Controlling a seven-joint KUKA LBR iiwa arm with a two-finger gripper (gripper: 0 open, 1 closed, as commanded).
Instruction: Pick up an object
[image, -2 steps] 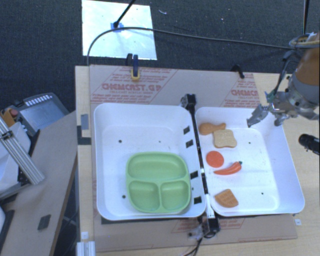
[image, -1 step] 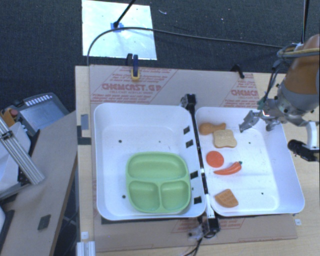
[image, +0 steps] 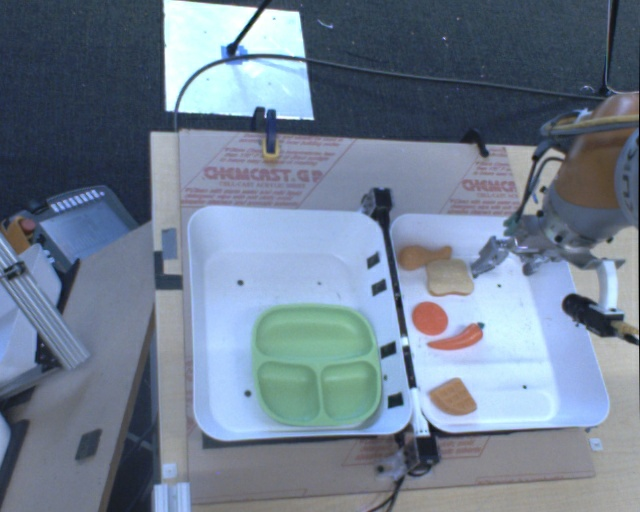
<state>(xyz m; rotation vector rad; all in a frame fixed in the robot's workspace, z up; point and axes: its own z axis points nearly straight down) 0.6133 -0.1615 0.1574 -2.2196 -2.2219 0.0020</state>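
The claw (image: 490, 255) hangs low over the right bin (image: 570, 400), at the end of the grey arm (image: 590, 180) with its orange band. It sits just beside the toast slice (image: 450, 277), on that slice's arm side. Its fingers are too small and too blurred against the white floor to judge; whether they stand apart or together cannot be told. Nothing is seen between them.

Candidate objects, all placed from the toast slice: a tan drumstick-like piece (image: 422, 256) touches or nearly touches its far-left corner. A red round slice (image: 431, 319) lies near it on the front side. A red chili pepper (image: 456, 338) lies just beyond that round slice, tilted. An orange wedge (image: 453, 397) rests well apart toward the front rim of the right bin. The left bin (image: 215, 300), across the divider from the toast slice, holds a green sectioned tray (image: 316, 362).

Assessment: the step in hand appears to be the approach to a grasp, with the toast slice the nearest target. Nothing is lifted yet.

Recommendation: centre the claw over the slice, not its edge. The slice lies flat, so the fingers should straddle its narrower span and reach the bin floor before closing. Keep clear of the drumstick-like piece, which crowds one corner and could be nudged or caught.
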